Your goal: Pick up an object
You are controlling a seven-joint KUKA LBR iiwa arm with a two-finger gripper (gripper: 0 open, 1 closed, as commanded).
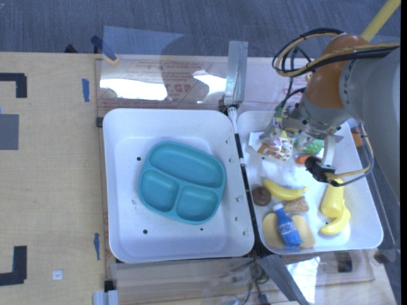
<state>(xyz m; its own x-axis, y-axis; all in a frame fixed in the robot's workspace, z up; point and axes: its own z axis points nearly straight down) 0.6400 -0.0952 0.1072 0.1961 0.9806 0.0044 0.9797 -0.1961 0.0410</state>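
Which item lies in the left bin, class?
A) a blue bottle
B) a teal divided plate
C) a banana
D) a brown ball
B: the teal divided plate sits alone in the left bin, while the bananas, bottle and ball all lie in the right bin.

The right bin (372, 230) holds a loose clutter of small things. A banana (284, 190) lies across its middle, and a second, fatter yellow banana (334, 210) curves near the right wall. A blue bottle (289, 229) rests on a pale yellow round piece (272, 229) at the front. A brown round lump (261, 196) sits by the left wall. A printed white packet (275, 147) lies toward the back, beside something green (312, 147).
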